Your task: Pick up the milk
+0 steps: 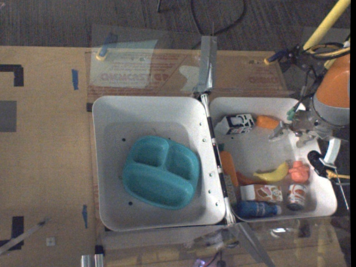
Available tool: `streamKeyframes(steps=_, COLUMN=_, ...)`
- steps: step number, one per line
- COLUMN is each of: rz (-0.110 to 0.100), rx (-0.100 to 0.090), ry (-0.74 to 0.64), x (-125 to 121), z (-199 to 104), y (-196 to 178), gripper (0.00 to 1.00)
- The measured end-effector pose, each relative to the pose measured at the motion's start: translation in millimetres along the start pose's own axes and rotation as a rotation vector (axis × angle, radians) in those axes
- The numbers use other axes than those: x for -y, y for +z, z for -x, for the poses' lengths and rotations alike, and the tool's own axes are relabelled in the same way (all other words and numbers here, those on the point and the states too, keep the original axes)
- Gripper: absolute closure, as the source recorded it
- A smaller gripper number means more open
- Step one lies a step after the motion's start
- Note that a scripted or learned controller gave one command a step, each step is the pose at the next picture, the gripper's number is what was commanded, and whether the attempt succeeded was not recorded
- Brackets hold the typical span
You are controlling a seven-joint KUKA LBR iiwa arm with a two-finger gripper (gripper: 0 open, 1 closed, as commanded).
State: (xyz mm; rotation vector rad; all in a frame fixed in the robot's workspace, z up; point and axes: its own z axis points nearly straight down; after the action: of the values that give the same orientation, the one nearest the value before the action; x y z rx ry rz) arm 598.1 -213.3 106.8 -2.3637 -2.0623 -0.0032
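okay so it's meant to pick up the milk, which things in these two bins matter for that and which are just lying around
For the job:
milk carton, far left corner of the right bin
pincer

Lying about:
teal divided plate, left bin
orange piece beside the carton
banana
carrot
blue bottle
small can

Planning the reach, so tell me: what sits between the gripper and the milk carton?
In the camera view, an orange piece lies between the gripper and the milk carton, just right of the carton.
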Motion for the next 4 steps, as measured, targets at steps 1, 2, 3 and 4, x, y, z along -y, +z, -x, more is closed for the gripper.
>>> streamKeyframes(steps=1, rz=0.008, rx=0.006, ry=-0.095, x=2.6, z=-62.7, y=19.0, gripper=0.0)
streamKeyframes(steps=2, rz=0.003, rx=0.005, ry=-0.191, x=4.7, z=-101.0, y=7.3, gripper=0.0)
streamKeyframes(steps=3, rz=-0.077, rx=0.016, ry=0.138, x=-38.2, z=-113.3, y=19.8, gripper=0.0)
streamKeyframes(steps=4, rz=-0.074, rx=0.006, ry=0.134, x=-39.7, z=-121.5, y=9.3, gripper=1.0)
